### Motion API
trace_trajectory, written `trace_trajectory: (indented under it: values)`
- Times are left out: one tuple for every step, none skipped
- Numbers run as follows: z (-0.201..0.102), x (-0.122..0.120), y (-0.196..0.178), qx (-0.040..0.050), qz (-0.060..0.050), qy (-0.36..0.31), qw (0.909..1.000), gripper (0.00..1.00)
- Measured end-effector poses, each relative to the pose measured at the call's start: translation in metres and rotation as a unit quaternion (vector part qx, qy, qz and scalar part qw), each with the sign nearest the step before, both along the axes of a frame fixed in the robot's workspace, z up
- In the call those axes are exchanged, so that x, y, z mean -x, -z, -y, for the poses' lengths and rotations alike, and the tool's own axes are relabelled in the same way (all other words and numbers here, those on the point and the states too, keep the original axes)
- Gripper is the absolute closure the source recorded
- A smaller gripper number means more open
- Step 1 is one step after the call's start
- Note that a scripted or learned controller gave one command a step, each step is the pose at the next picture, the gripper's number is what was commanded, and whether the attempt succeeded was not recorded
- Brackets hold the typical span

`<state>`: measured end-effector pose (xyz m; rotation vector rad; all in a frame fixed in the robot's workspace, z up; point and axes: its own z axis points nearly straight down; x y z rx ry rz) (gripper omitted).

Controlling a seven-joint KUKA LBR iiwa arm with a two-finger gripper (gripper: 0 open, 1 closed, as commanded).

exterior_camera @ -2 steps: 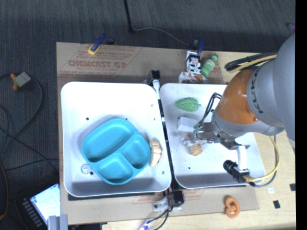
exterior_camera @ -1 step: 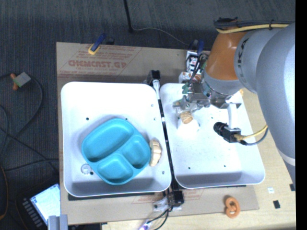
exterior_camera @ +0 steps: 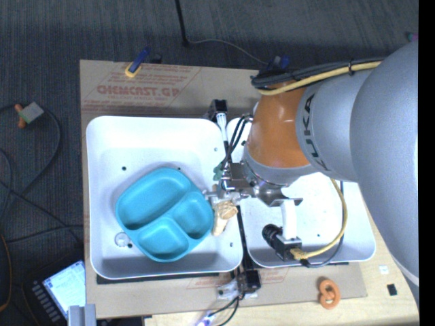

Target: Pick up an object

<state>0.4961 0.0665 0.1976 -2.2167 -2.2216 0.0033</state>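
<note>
Dark grey carpet floor (exterior_camera: 68,19) at far and left, light wooden bench top (exterior_camera: 149,90) printed with red lettering, black cable (exterior_camera: 180,12) trailing across the far carpet

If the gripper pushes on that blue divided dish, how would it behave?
The blue dish looks like rigid, light plastic, so it would probably slide across the smooth white bin rather than bend. Its wide, shallow shape makes tipping unlikely.

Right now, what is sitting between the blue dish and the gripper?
In the camera view, a small tan object lies by the blue dish's right edge, just below the gripper.
</note>
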Motion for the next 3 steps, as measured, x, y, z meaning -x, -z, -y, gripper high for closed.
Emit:
trace_trajectory:
  values:
    - [-0.011, 0.013, -0.009, 0.0005, 0.001, 0.000, 1.0000, 1.00]
    - [0.035, 0.013, 0.006, 0.0010, 0.001, 0.001, 1.0000, 1.00]
    - [0.045, 0.012, -0.006, 0.0007, 0.002, 0.001, 1.0000, 1.00]
